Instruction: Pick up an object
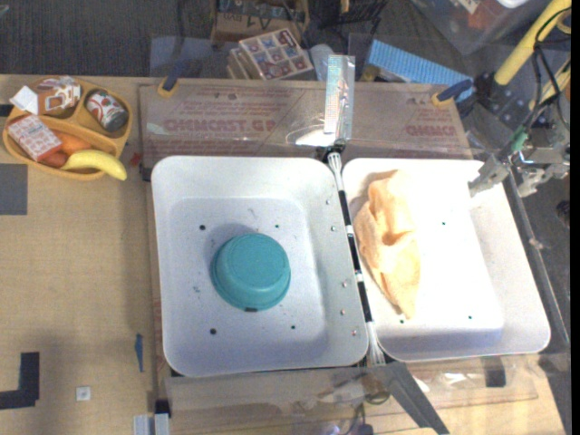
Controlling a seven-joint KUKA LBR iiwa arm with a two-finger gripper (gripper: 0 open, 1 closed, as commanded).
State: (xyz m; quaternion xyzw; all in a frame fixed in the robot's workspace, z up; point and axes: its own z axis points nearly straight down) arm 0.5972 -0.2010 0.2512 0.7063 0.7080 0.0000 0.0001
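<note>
Gripper [489, 176] sits at the right bin's far right edge, above the rim; whether it is released or clenched I cannot tell; going left to right, a teal bowl [251, 271] lies upside down in the left bin [181, 198]; a crumpled yellow cloth [390, 243] lies along the right bin's [471, 270] left side.

Claw [482, 181] at right edge, angled down-left, arm mostly out of frame

A round teal plastic bowl [251, 271] is showing a smooth, matt finish inside the left white plastic bin [181, 198], whose surface is looking scuffed and speckled. A crumpled pale orange cloth [390, 239] is lying soft and wrinkled in the glossier right white plastic bin [471, 270]. The brown worktop [72, 279] is looking like matt wood.
</note>
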